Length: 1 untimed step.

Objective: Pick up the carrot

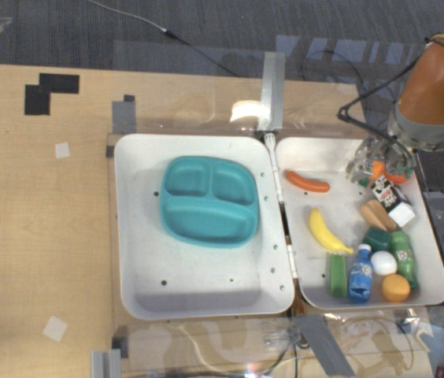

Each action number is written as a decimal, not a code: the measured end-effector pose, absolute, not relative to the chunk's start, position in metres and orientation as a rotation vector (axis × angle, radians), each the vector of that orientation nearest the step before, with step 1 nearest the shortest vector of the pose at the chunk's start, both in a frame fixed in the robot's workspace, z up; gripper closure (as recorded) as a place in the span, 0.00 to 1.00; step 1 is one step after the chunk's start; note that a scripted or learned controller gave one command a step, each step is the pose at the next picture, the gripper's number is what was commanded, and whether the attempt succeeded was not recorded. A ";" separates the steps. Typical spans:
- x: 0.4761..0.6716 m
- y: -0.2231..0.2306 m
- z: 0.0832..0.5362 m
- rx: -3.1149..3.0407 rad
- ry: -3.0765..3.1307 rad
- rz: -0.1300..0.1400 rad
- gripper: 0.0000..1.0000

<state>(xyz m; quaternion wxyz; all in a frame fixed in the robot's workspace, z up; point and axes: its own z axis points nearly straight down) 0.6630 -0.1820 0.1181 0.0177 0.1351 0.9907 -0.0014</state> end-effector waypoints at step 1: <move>0.666 -0.182 0.132 0.416 3.066 -0.006 1.00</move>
